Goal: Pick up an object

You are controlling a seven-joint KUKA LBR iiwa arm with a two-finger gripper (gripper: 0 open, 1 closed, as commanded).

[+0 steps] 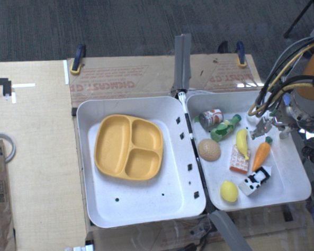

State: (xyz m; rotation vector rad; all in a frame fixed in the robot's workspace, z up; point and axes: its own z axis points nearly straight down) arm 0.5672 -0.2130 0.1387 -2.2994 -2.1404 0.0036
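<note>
1. A pale wooden tabletop (31, 156) carries two shallow white bins side by side, with a brown cardboard sheet (143, 75) lying under their far edges.
2. The left white bin (98, 205) holds a yellow three-compartment plastic plate (128, 147), lying flat towards the bin's far left.
3. The right white bin (290, 186) holds a cluster of small toy foods.
4. The grey arm with its orange band (306, 94) reaches in from the right, black and yellow cables looping above it.
5. Its gripper (262, 126) hangs over the right bin's far right part, just beside the top of an orange toy carrot (260, 156); whether the fingers are apart or together cannot be told.
6. Far in that bin lie a red-and-white tin can (211, 117) and a green toy bottle (224, 127).
7. A yellow banana (242, 142) rests against a red-and-white carton (239, 161).
8. A tan egg-shaped ball (209, 149) sits at the left.
9. A yellow lemon (229, 191) and a black-and-white toy cow (255, 180) lie nearest.
</note>
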